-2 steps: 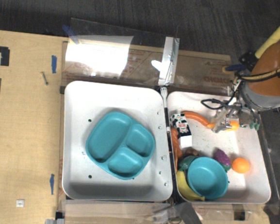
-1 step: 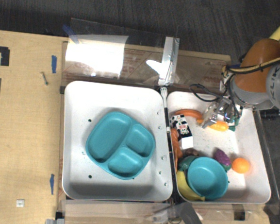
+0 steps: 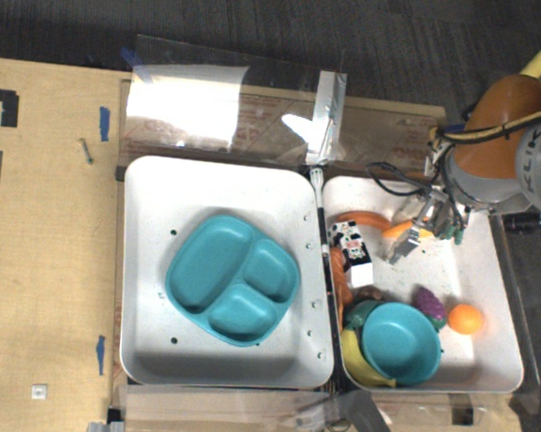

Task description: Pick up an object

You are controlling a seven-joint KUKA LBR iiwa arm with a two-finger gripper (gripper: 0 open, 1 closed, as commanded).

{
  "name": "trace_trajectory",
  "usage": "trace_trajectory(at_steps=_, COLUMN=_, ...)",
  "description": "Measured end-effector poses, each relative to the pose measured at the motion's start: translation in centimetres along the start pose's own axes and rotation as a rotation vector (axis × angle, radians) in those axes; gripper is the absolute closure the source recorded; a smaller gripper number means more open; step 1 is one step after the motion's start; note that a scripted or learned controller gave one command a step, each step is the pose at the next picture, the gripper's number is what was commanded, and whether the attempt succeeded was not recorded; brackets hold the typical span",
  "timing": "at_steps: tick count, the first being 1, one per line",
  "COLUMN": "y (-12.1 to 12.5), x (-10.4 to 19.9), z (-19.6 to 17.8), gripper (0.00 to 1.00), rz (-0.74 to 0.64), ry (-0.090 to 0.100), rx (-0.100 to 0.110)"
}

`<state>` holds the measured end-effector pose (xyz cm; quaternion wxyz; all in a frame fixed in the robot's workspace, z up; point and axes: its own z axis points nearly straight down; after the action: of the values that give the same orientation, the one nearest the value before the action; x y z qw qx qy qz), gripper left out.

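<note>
Landmark: teal bowl (image 3: 400,339) at near end of right bin (image 3: 491,277).

Gripper (image 3: 410,239) hangs over far part of that bin, beyond bowl, just above small orange piece (image 3: 397,230). Finger spread: cannot tell (metal blurs against white floor); no item visibly held.

Candidate objects: orange piece under tool; orange ball (image 3: 467,319) and purple item (image 3: 429,305) just right of bowl; yellow banana (image 3: 360,357) tucked under bowl's left edge; black-and-white box (image 3: 349,242) beyond bowl, by bin's left wall.

Risks: orange piece lies low and thin, so fingers could close above it or skid it aside; ball likely rolls if nudged.
</note>
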<state>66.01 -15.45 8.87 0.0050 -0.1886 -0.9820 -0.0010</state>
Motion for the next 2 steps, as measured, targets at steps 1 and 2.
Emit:
trace_trajectory(at_steps=1, y=-6.5, x=6.5, z=0.1, gripper=0.00, rz=0.028, ry=-0.019, rx=0.000)
trace_trajectory(at_steps=2, y=-3.9, x=6.1, z=0.1, gripper=0.00, rz=0.110, ry=-0.023, rx=-0.002)
